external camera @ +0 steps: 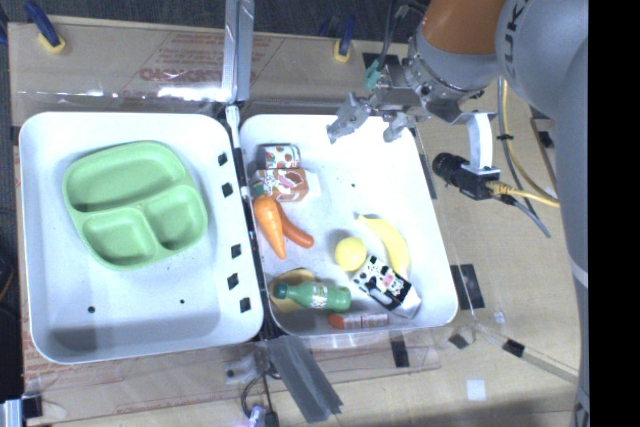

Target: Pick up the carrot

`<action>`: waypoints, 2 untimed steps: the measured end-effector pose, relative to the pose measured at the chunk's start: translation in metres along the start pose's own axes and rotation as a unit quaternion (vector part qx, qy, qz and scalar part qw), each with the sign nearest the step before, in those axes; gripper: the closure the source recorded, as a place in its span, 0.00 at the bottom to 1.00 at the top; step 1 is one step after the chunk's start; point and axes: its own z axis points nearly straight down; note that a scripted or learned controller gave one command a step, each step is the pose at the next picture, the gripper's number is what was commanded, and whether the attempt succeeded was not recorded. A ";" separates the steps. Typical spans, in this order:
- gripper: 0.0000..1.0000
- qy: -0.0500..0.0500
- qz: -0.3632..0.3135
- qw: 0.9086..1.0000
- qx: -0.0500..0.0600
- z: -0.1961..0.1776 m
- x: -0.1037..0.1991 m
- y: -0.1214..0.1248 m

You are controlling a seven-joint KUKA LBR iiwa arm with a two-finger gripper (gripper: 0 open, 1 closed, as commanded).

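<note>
Your tool [369,121] hangs over the far edge of the right bin [425,215], its two fingers spread apart with nothing between them. The carrot [272,224] lies well apart from it, by that bin's left wall, just below two small printed packets [280,171]. Nearer you sit a lemon [350,253], a banana [388,241], a cow-patterned carton [386,285] and a green bottle [314,295]. The left bin [40,215] holds a green divided tray [135,203].
</note>
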 end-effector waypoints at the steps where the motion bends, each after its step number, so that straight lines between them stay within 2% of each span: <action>1: 0.00 0.000 -0.114 0.993 0.000 0.165 0.014 -0.018; 2: 0.00 -0.007 -0.277 0.961 -0.007 0.191 0.008 -0.035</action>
